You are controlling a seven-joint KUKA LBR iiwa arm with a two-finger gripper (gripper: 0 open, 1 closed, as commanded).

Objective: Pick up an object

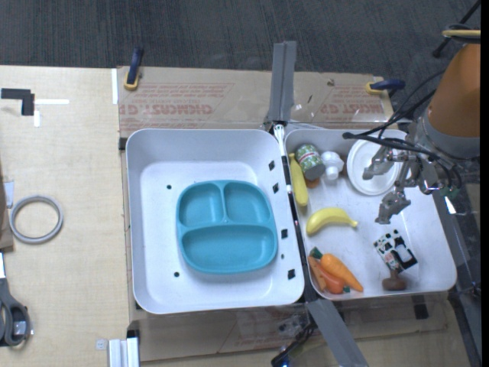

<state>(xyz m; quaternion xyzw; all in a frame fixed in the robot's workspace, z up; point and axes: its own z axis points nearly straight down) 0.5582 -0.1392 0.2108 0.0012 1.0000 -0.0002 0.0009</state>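
Camera view: gripper (390, 186) hangs over the right bin (435, 281), can't tell its fingers' state. Black-and-white patterned carton (395, 251) at 6 o'clock, smooth curved banana (330, 220) at 9.

2 bins sit side by side on a table (61, 144). The left bin (145, 205) holds a divided tray (227, 226) at its centre. The right bin (428, 270) holds a plate (365, 163) at the back, a can (309, 161) to its left, a banana (331, 220) in the middle, a carrot (336, 272) at the front, and a small carton (394, 252) at the right. A tape roll (34, 219) lies on the table, far left.
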